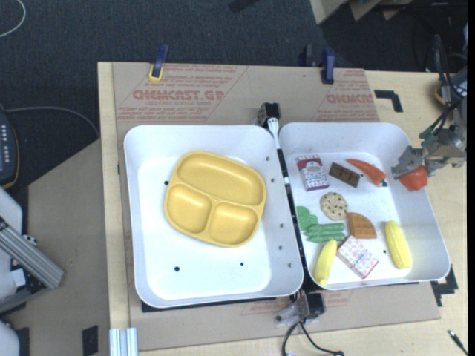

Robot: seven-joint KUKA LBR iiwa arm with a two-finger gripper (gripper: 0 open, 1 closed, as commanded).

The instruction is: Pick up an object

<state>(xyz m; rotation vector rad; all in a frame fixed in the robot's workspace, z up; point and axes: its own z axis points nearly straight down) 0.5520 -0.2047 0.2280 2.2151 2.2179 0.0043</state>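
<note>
- fingers (413, 167) over the right wall of the right white bin (438, 252), on a grey arm (447, 148) reaching in from the view's right.
- cannot tell whether released, clenched or grasping; too small and blurred at the tips.
- touching or just under the fingers: a red round piece (415, 179), at the bin's right wall; cannot tell if gripped or only resting there.
- just left of the fingers: an orange-red chili-shaped toy (367, 170), lying at a slant.
- further left of the fingers: a brown chocolate bar (344, 174), then a small red-and-white carton (312, 173) near the bin's left wall.
- below and left of the fingers, toward the camera: a round chocolate-chip cookie (334, 205), a brown waffle-like square (361, 225) and green pea pods (319, 228), close together.
- nearer the camera than the fingers, almost straight below them: a yellow corn cob (398, 245).
- at the bin's near wall, left of the corn: a pink-and-white box (357, 256) touching a yellow banana-like toy (325, 261).
- well apart from the fingers, across the divide: the left white bin (141, 243) with a yellow divided plate (215, 197), three compartments, lying flat.
- under both bins: a table (223, 87) covered in printed cardboard, with a yellow clamp (156, 68) and a blue clamp (327, 65) on the far edge.
</note>
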